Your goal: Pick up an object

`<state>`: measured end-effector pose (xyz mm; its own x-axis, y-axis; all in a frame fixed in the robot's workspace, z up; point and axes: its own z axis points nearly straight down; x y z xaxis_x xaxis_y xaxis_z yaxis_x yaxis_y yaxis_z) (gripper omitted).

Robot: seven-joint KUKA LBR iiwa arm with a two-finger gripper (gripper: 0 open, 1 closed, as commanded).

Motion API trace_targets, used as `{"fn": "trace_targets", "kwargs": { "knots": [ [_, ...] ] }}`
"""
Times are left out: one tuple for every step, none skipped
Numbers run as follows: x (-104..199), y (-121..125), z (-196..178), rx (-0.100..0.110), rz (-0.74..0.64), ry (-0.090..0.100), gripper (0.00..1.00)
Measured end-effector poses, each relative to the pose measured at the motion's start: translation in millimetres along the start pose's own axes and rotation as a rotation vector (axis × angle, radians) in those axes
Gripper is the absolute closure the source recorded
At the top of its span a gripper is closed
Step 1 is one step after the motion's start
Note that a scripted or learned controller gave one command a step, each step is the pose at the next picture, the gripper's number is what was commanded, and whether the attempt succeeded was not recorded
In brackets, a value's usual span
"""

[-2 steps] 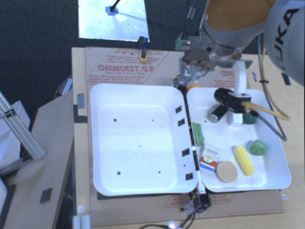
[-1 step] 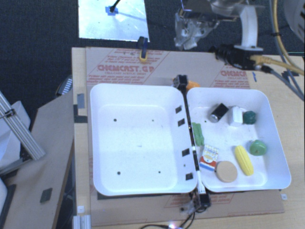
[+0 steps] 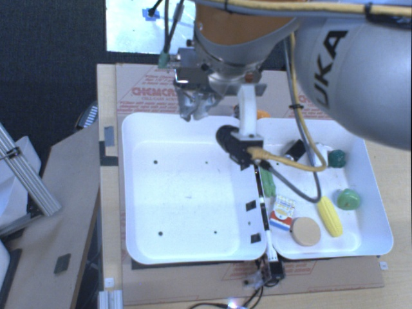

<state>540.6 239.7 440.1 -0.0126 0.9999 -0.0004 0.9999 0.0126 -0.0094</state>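
Observation:
My gripper (image 3: pixel 193 107) hangs over the back rim of the left bin (image 3: pixel 148 237), near its far middle. I see nothing held under it. The objects lie in the right bin (image 3: pixel 380 237): a yellow corn cob (image 3: pixel 330 216), a light green round piece (image 3: pixel 348 199), a dark green piece (image 3: pixel 336 158), a tan disc (image 3: pixel 306 231), a small red, white and blue box (image 3: pixel 282 214), a long green item (image 3: pixel 267 183), a black block (image 3: pixel 295 150) and an orange bit (image 3: pixel 262 114) partly hidden behind the arm's white fitting.
The arm's big grey body and orange band cover the upper right of the view. A yellow cable (image 3: pixel 290 165) and a grey cable (image 3: pixel 302 192) droop over the right bin. The divider between the bins (image 3: pixel 261 211) carries black clips.

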Motion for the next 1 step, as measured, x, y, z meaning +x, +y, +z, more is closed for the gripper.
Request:
{"fn": "trace_targets", "kwargs": {
  "knots": [
    [-5.0, -30.7, -101.2, -0.020, 0.006, 0.007, 1.00]
  ]
}}
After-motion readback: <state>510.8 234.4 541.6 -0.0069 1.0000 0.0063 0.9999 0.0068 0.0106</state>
